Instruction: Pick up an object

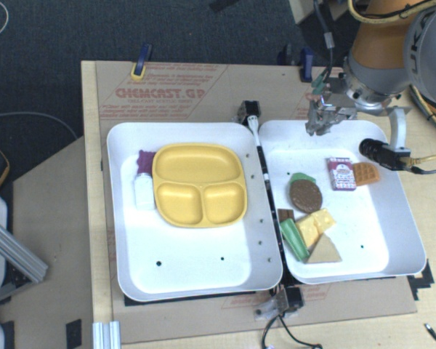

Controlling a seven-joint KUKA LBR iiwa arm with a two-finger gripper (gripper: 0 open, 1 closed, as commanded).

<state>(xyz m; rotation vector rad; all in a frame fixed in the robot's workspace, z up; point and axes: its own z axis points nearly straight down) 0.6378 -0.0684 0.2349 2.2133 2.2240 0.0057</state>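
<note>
Hanging over the far edge of the right bin [414,231], the gripper [322,124] holds nothing, its fingers looking nearly closed, while the small maroon carton [341,174] near the bin's right side seems light, stiff, best pinched across its narrow sides.

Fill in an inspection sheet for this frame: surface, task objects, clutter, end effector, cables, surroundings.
Surface: brown board bearing left bin and right bin, side by side.
Task objects: right bin holds a brown round patty, green piece, yellow cheese wedge, maroon packet and waffle.
Clutter: left bin holds a yellow divided tray, with a white bottle and purple item beside it.
End effector: end effector above the right bin's far edge, holding nothing visible; finger state unclear.
Cables: wires at the board's near edge; cable on the floor, left.
Surroundings: dark carpet.
</note>
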